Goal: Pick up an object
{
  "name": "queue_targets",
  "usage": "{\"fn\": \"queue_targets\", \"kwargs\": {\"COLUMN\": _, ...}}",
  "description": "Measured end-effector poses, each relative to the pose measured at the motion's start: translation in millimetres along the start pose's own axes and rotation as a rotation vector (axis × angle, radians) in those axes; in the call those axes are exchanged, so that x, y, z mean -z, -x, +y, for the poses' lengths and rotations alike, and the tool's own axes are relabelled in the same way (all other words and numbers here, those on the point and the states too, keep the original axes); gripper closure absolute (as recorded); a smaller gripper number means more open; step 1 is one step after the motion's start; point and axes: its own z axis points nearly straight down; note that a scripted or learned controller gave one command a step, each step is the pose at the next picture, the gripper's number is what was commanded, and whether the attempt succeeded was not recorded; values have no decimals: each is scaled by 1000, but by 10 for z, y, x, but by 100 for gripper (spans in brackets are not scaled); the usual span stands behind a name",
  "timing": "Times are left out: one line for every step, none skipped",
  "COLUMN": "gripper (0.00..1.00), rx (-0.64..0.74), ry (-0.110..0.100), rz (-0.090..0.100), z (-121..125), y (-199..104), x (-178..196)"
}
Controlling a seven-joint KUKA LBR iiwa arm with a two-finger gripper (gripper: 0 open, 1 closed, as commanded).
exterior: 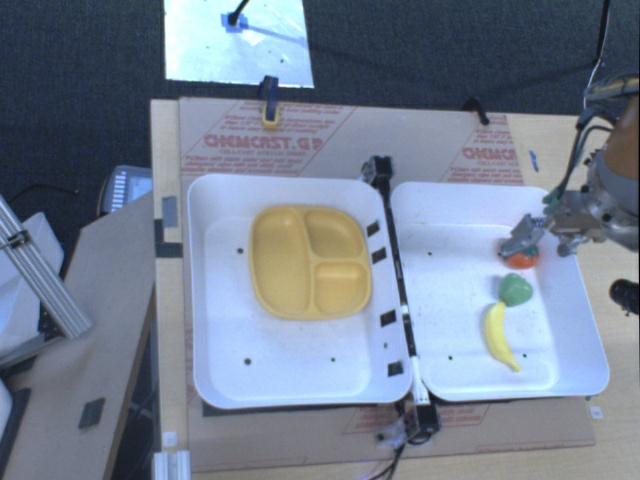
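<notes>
In the right bin [450, 368] lie three small objects: a red-orange one [520, 260] near the far right wall, a green one [516, 289] just in front of it, and a yellow banana [499, 337] nearer the front. My gripper [545, 247] hangs over the bin's right side on the grey arm with its orange band. It is open, its two grey fingers spread. The left fingertip [520, 238] sits directly over the red-orange object, partly covering it. Nothing is between the fingers.
The left bin [215, 368] holds a yellow divided plate [310, 261]. A black divider strip [392, 268] runs between the bins. Cables hang at the right behind the arm. Bare white floor lies in the right bin's left half.
</notes>
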Motion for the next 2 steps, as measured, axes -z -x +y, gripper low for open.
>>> {"fn": "queue_targets", "kwargs": {"gripper": 0, "rx": 2, "ry": 9, "rz": -2, "z": 20, "y": -3, "x": 49}}
{"fn": "queue_targets", "kwargs": {"gripper": 0, "rx": 0, "ry": 5, "rz": -1, "z": 22, "y": -49, "x": -570}}
